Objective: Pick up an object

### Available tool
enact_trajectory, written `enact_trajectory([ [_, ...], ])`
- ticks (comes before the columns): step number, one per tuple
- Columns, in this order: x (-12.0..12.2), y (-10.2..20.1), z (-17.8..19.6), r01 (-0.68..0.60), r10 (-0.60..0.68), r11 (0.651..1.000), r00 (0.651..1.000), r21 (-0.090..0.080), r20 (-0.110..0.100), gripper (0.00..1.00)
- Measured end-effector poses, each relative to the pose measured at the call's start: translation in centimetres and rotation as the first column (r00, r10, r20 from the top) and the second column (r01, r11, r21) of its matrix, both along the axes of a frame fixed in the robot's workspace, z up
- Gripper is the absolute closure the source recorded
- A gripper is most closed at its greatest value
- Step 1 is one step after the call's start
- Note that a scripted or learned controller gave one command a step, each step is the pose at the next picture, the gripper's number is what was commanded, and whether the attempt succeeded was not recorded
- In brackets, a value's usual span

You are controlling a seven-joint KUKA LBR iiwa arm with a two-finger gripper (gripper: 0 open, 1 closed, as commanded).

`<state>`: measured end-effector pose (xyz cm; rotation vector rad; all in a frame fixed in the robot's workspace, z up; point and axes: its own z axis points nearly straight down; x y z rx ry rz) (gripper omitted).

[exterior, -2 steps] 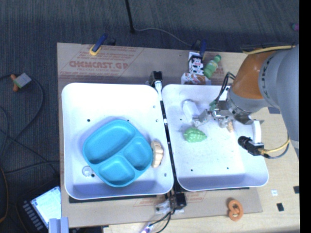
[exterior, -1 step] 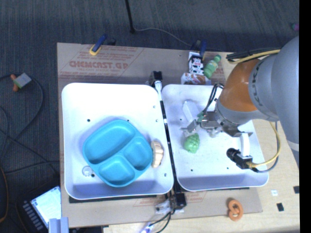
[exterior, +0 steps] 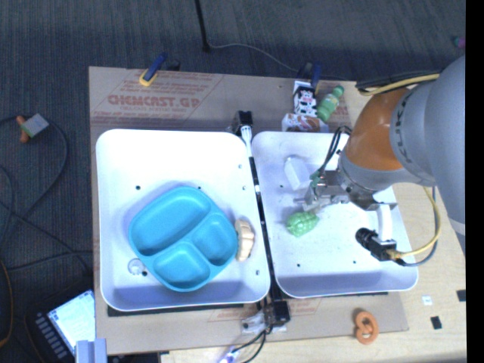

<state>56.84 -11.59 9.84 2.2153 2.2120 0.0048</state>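
In the right bin (exterior: 340,278) a lumpy green object (exterior: 301,222) lies left of the middle. My gripper (exterior: 314,193) is low over the bin floor, just above and to the right of the green object and close to it. A white rounded piece (exterior: 293,172) lies a little farther back in the same bin. The left bin (exterior: 121,150) holds a blue divided plate (exterior: 182,237), with a tan object (exterior: 246,239) against the plate's right edge.
The grey arm with its orange band (exterior: 378,138) covers the right bin's right side. A black connector on a yellow cable (exterior: 376,243) hangs over that bin. A green bottle (exterior: 327,104) and a small box (exterior: 302,109) stand behind the bins. An orange ring (exterior: 366,324) lies on the front board.
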Motion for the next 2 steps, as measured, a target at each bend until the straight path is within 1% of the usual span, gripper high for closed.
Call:
enact_trajectory([
  [1, 7.6, -0.1, -1.3, -0.001, 0.003, 1.0, 0.994, 0.016, -0.113, 1.0],
  [2, 6.7, -4.1, 17.6, -0.002, 0.002, 1.0, 1.0, 0.002, -0.006, 1.0],
])
